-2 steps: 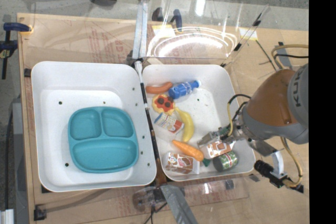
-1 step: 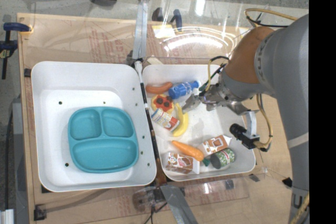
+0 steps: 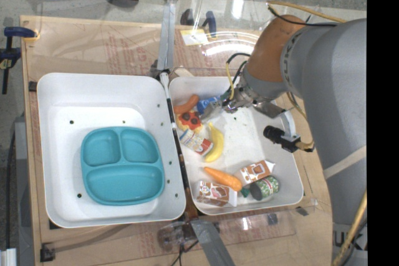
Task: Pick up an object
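Reaches down with the gripper [image 3: 218, 106] into the far end of the right bin [image 3: 293, 165]. Cannot tell if spread apart or pressed together; too dark and too small there. Shows nothing held for sure.

Comes right up against a small blue thing [image 3: 209, 101], most likely the object to pick up. Cannot tell if touching it or just beside it. Looks like a light plastic toy, hard and a bit smooth, so could slip. Best to pinch across its thin sides, near the middle, and not too hard. Sits close to the bin wall, so leaves little room on that side.

Finds just beside it an orange-red toy sausage [image 3: 187, 104], leaning near the wall between the bins. Finds below that a red toy with dark spots [image 3: 192, 119], then a small red and white carton [image 3: 196, 144] touching a yellow banana [image 3: 216, 142]. Looks easy to knock these, packed so close.

Has more toys at the near end, well apart from the gripper: a carrot [image 3: 223, 178], a brown carton [image 3: 215, 194], another little carton [image 3: 255, 171] and a green can [image 3: 265, 187]. Probably all light play food, not easy to break.

Holds a teal divided plate [image 3: 121, 165] in the left bin [image 3: 62, 90].
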`<state>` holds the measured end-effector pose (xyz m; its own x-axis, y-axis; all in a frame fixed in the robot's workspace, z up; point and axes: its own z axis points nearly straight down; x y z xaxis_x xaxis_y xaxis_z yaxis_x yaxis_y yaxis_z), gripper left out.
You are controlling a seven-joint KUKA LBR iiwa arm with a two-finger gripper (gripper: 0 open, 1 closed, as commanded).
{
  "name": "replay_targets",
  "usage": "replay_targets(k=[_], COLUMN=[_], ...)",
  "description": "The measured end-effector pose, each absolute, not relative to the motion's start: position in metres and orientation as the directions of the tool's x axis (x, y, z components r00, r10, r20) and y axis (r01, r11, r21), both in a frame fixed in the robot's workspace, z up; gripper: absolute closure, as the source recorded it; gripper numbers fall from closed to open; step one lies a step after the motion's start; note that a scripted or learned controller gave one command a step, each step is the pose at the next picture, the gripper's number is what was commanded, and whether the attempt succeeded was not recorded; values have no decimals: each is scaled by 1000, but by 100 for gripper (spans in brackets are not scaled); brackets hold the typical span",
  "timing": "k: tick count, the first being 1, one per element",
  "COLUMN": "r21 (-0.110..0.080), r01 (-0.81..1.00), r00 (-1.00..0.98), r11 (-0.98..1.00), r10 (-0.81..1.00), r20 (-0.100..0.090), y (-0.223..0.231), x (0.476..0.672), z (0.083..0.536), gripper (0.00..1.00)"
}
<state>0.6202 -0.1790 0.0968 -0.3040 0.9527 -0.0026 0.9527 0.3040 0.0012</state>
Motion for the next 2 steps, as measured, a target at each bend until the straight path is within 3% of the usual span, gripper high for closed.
replay_targets(k=[1,2], r21=[-13,-1], r01=[922,714], r00=[-388,-700], r11=[388,700], r10=[921,714], r20=[-16,-2], y=[-165,-136], x=[636,553], z=[96,88], gripper=[0,0])
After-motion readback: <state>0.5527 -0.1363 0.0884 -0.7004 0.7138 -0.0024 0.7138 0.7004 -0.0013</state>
